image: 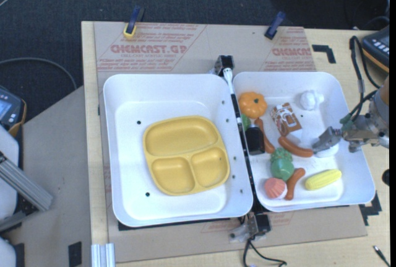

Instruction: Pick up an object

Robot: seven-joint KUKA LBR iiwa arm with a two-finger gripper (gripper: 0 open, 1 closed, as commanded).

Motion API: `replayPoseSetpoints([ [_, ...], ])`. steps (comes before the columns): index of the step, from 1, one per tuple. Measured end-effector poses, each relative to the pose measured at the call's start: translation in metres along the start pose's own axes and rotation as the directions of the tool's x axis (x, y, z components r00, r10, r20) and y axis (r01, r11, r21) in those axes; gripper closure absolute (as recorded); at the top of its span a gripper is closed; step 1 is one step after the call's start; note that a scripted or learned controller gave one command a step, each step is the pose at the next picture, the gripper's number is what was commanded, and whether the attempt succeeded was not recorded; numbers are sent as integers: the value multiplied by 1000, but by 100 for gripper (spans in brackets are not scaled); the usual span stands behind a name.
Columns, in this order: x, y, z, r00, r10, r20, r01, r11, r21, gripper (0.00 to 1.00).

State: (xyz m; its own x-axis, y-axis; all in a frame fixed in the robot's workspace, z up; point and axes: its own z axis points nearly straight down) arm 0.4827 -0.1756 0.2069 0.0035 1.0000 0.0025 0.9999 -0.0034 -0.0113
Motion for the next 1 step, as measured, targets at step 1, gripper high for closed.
replayPoseSetpoints([
  [1, 0, 3, -5, 1000, -3, 3, 3, 1000, -12, 0],
])
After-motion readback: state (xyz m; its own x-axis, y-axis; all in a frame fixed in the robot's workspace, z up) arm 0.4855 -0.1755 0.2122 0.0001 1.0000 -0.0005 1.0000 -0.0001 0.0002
